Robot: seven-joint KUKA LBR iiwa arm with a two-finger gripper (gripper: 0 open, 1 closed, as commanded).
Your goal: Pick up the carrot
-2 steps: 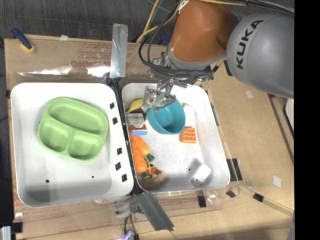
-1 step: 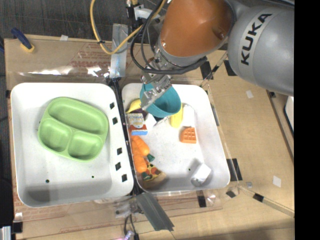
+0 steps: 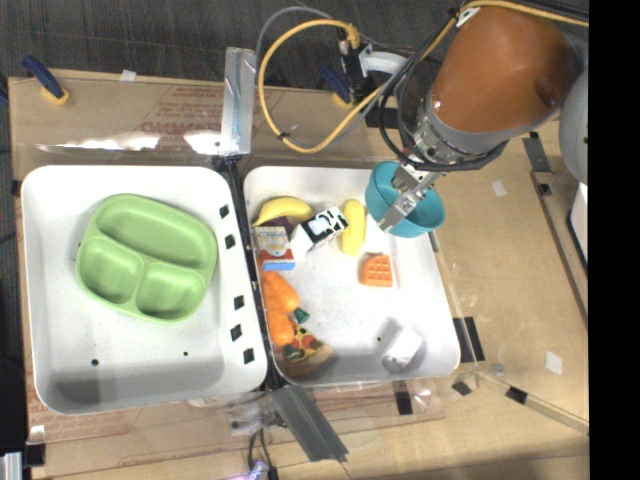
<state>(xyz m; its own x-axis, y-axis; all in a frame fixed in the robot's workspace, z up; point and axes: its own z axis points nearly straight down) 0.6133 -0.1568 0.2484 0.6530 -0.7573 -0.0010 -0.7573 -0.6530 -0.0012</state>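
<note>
Carrot lies against the right bin's left wall, below the banana. I judge it a light, stiff, smooth plastic toy; I'd grab across its thick middle. My pincer sits well apart from the carrot, up and right of it, over the teal bowl. I cannot tell its state.

Your arm comes in from the upper right, orange band facing the camera, wrist angled down and left. The gripper hangs at its tip, low over the bench.
</note>
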